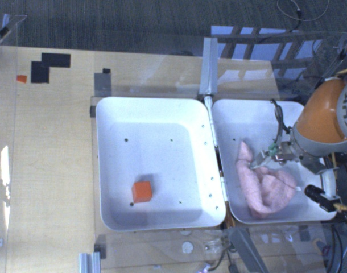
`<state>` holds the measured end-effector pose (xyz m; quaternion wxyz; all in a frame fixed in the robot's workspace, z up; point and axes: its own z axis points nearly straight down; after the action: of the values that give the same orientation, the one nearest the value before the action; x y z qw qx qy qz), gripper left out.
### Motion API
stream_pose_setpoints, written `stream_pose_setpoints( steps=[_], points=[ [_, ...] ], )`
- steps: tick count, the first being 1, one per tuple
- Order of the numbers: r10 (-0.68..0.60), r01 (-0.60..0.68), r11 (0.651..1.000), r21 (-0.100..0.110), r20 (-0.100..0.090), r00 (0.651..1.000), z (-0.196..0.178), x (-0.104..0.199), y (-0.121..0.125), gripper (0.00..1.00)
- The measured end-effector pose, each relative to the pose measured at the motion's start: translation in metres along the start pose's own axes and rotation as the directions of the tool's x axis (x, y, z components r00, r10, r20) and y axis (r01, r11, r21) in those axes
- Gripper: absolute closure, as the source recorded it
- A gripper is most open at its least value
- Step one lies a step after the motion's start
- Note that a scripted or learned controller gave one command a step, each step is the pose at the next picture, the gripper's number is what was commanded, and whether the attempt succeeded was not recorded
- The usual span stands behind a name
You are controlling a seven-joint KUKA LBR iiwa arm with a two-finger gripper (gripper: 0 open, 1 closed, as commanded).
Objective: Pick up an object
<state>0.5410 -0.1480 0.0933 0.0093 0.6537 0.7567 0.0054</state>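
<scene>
A soft pink cloth-like object [262, 185] lies crumpled in the right bin [242, 115], filling its near half. My gripper [265, 157] hangs low over the upper part of the pink object, close to it or touching it. Behind the gripper, the arm's wrist with its orange band [322, 117] comes in from the right. A small orange cube [142, 191] rests alone in the left bin [151, 124], toward its near left corner, far from the gripper.
The metal divider rim [215, 152] runs between the two bins. Black tape marks [48, 65] and a small orange tag [21, 79] sit on the wooden bench at the far left. A black part of the arm [320, 197] overhangs the right bin's near right corner.
</scene>
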Motion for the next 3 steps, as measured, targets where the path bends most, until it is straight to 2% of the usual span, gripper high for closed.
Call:
stream_pose_setpoints(
  steps=[1, 2, 3],
  points=[
    [-0.202, 0.202, 0.979, -0.006, 0.002, 0.979, -0.001, 0.047, -0.015, 0.00],
    [-0.205, 0.205, 0.979, -0.014, 0.001, 0.979, -0.013, 0.049, -0.011, 1.00],
    [-0.205, 0.205, 0.979, -0.013, 0.001, 0.979, -0.013, 0.049, -0.011, 0.00]
  ],
)
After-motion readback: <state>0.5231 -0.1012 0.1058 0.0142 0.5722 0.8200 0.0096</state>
